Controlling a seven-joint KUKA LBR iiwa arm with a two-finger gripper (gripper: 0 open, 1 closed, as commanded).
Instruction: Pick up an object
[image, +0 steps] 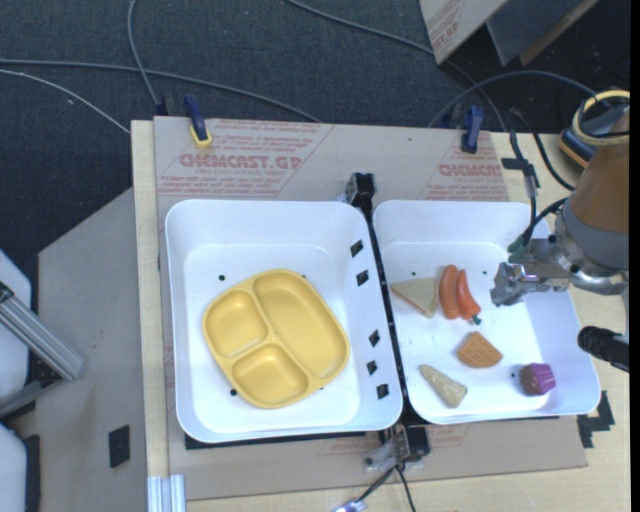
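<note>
Below, bench (250, 160), two bins (190, 330), dark carpet (70, 130)

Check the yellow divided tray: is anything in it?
Empty. All three compartments of the yellow tray show bare yellow plastic; the food pieces lie in the other bin.

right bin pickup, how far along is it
Done: the gripper is over the right bin, just right of the orange-red carrot pieces. In hand: nothing visibly held; no item sits between its fingers. Left: the grasp and lift. The wedge, orange piece, beige piece and purple piece all lie on the bin floor.
</note>
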